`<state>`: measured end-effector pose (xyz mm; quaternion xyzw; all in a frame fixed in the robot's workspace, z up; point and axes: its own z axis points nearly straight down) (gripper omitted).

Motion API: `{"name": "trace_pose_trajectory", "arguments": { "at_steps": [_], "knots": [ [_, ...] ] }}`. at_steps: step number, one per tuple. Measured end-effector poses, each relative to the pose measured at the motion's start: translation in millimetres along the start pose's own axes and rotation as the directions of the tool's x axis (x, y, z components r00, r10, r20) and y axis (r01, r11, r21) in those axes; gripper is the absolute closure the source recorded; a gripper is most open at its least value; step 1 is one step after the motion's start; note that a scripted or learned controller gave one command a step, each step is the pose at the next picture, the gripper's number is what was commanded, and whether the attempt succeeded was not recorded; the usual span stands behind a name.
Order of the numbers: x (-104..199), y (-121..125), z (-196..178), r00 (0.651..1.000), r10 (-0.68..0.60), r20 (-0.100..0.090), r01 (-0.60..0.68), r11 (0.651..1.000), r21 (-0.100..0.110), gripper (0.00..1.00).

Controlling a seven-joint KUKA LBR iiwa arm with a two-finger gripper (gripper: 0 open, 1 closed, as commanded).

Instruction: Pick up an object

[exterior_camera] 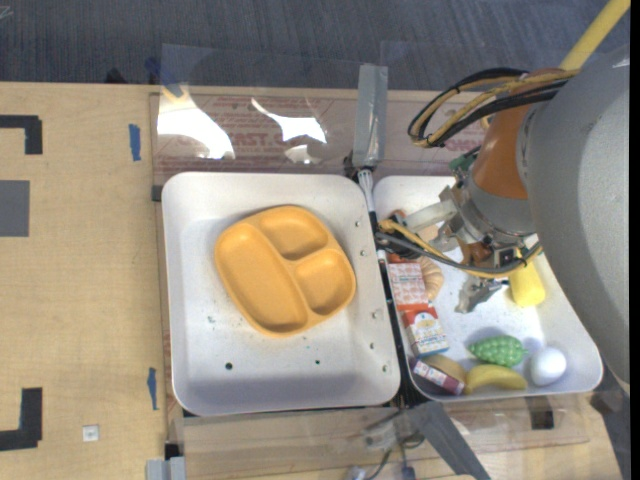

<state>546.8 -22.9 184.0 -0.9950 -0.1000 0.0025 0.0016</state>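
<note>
Over the right bin [580, 353], the arm [590, 168] reaches in from the right and its gripper [478, 290] hangs low above the bin floor, the two fingers [468, 298] spread slightly with bare white floor between them and nothing pinched. By my reading this is the approach step of the pick: no object is yet chosen by contact. The nearest candidates are a yellow block [527, 285] just beside the gripper on its right, and a red-and-white packet [408, 283] to its left near the divider. The next move calls for shifting sideways over one of these, then lowering and closing on it (the yellow block looks the shorter reach). Closer to the front rim lie a green knobbly toy [498, 349], a white ball [547, 365], a banana [497, 377], a small carton [428, 331] and a dark can [435, 372], crowded together, so a grasp there risks nudging neighbours. The left bin [190, 368] holds an orange divided plate [285, 268], well apart from the gripper. Looped cables [470, 103] trail behind the wrist.
</note>
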Motion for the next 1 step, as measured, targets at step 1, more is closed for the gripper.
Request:
{"name": "trace_pose_trajectory", "arguments": {
  "at_steps": [1],
  "knots": [
    [-50.9, 0.7, -17.4, 1.000, 0.001, -0.002, -0.001, 1.000, 0.000, 0.00]
  ]
}}
